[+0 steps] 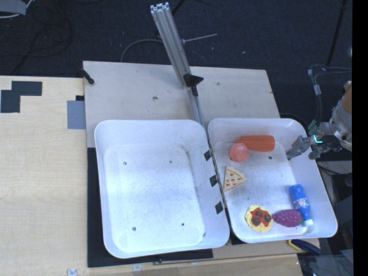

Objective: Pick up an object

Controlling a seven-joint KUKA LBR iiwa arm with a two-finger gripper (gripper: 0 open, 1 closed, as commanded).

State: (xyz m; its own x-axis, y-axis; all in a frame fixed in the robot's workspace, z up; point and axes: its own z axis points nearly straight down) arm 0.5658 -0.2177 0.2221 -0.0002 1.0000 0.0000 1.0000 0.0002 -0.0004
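The right bin (pixel 270 183) holds several toy items. An orange-red sausage (pixel 257 142) lies near its back, with a pink ball (pixel 239 152) touching its left end. A waffle wedge (pixel 233 178) rests by the left wall. A small pizza (pixel 259 218), a purple grape bunch (pixel 287 217) and a blue bottle (pixel 299 201) sit at the front right. My gripper (pixel 300 146) hangs at the bin's right rim, to the right of the sausage, with nothing seen in it.
The left bin (pixel 155 188) sits beside the right one, with dark clips along the shared divider (pixel 211 165). A slanted aluminium rail (pixel 175 45) rises behind the bins. Cables hang at the far right.
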